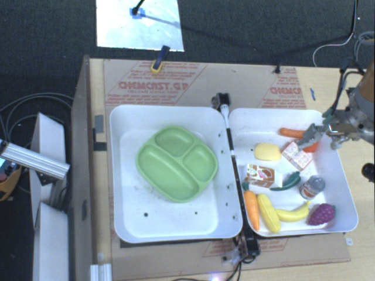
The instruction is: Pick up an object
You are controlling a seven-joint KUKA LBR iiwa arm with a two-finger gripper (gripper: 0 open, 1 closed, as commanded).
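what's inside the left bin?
The left bin holds one thing: a green divided plate, lying flat near the middle, its three compartments bare. Whatever lies under the plate is covered and can't be seen.

A robotics lab is suggested by a cardboard-covered bench [193, 81], loose cables [29, 107] and two white bins [126, 133].

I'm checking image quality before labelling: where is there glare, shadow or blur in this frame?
In the camera view, the grey sheet beyond the bench glares pale; the green divided plate casts a soft shadow on the left bin; the gripper over the right bin looks slightly blurred, while the purple grapes stay fairly sharp.
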